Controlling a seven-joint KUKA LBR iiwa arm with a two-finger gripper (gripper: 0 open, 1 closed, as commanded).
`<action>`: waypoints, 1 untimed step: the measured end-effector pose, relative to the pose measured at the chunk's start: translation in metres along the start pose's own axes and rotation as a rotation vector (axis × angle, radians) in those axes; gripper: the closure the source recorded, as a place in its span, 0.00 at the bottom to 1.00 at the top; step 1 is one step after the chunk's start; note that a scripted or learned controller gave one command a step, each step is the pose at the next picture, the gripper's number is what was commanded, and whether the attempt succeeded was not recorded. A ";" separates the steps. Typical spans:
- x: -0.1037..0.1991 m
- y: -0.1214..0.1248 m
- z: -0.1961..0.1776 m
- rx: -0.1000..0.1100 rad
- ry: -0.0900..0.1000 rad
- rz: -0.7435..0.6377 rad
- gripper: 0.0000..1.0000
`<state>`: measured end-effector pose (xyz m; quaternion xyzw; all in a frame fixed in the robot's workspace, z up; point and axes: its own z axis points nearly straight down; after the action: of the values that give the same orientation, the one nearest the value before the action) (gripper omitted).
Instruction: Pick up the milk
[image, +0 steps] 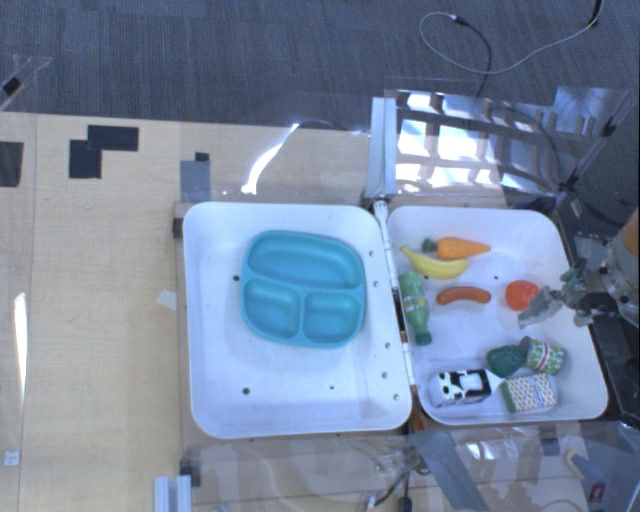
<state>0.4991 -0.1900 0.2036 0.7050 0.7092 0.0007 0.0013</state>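
A single fixed camera looks down at a slant from above the bench, far enough off to take in both white bins, the left bin (290, 320) and the right bin (500, 310), with dark floor beyond them. The gripper (560, 305) enters at the frame's right edge, so nearly the whole scene lies leftward of its jaws.

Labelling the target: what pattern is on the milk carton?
Black-and-white cow patches on the milk carton, seen in the camera view.
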 end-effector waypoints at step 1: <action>0.044 -0.009 0.089 -0.006 -0.001 -0.052 0.00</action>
<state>0.4897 -0.1462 0.1146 0.6863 0.7273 0.0023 0.0039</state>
